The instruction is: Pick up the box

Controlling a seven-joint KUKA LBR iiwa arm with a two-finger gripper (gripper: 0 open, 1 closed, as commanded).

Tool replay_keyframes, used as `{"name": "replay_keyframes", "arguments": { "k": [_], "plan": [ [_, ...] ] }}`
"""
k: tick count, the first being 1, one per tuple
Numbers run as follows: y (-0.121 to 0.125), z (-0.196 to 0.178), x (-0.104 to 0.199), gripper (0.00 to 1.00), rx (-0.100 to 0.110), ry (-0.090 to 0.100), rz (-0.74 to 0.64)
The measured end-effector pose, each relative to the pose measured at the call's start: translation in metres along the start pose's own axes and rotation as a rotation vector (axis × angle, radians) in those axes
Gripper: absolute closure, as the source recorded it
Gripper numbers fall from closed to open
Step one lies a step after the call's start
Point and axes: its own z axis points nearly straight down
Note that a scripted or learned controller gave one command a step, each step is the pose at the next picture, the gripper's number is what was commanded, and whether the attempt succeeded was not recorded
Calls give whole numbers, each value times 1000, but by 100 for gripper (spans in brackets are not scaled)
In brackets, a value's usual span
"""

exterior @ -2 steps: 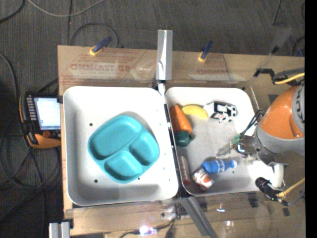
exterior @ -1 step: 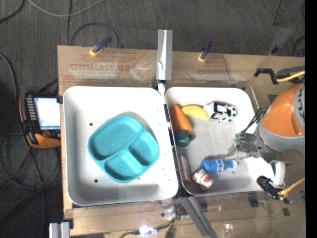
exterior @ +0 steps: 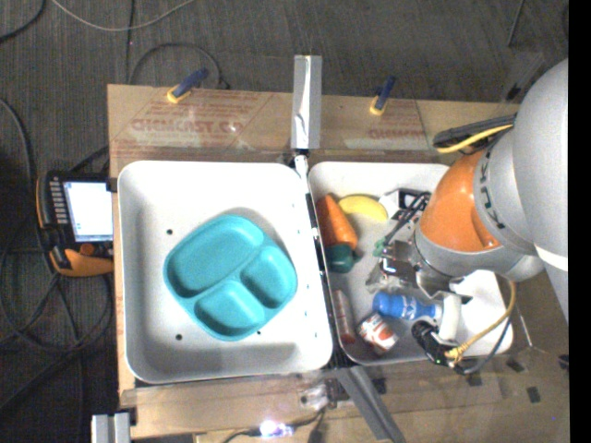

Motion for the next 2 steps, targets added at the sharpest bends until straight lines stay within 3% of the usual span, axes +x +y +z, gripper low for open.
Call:
{"name": "replay_keyframes", "arguments": {
  "k": [2],
  "plan": [
    [-1,-16,1,100,7,0,-2]
  ]
}}
